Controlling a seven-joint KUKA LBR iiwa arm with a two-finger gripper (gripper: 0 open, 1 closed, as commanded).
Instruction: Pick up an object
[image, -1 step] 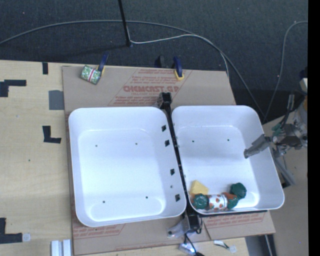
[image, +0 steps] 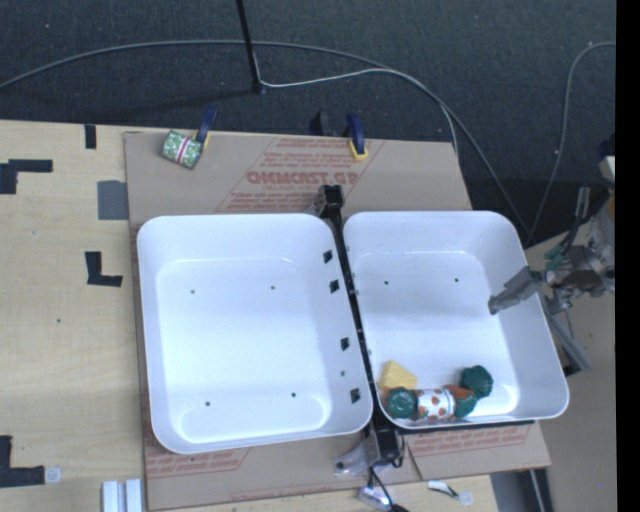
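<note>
— Where's the arm sitting?

— Off at the right, low and mostly out of sight. What I can make out is the gripper (image: 515, 289), a grey finger (image: 512, 291) slanting down and to the left from the clutter of the wrist (image: 580, 268).

— Open or closed?

— Can't tell from here; I see just that one grey tip.

— Anything between the jaws?

— Nothing I can make out at the tip.
</note>
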